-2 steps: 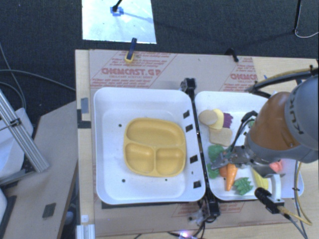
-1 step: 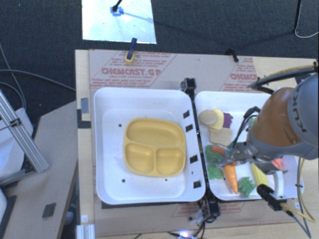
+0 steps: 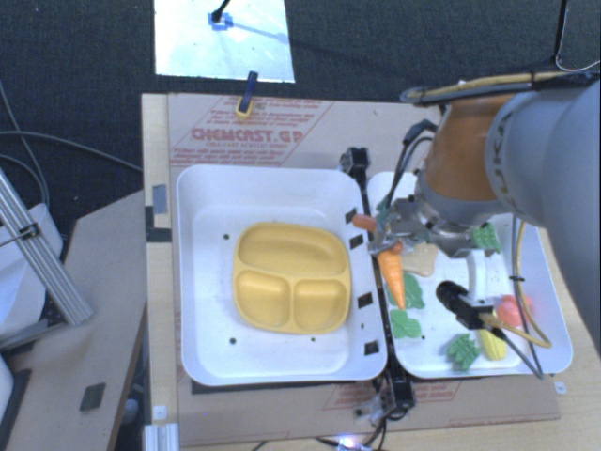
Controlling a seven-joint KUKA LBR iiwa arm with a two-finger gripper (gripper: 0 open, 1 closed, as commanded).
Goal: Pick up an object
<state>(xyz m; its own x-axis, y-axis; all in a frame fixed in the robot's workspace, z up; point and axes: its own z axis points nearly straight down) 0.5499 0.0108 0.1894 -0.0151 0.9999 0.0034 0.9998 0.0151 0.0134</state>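
The carrot (image 3: 392,275) is a bright orange toy cone, smooth and tapered, lying in the right bin (image 3: 554,332) close against that bin's left wall. Its long axis runs nearly up and down the view, broad end toward the top and narrow tip toward the bottom, leaning slightly rightward. Its broad end sits right at the gripper (image 3: 390,238), which hangs over the bin's upper left part; whether the jaws are parted or closed, or grip the carrot, cannot be told from here. A pale beige piece (image 3: 421,259) lies just beside the carrot's upper right, and a green leafy piece (image 3: 406,325) lies below its tip. A corn cob (image 3: 491,344) lies near the bin's lower edge. The left bin (image 3: 202,280) holds a yellow divided plate (image 3: 291,278).
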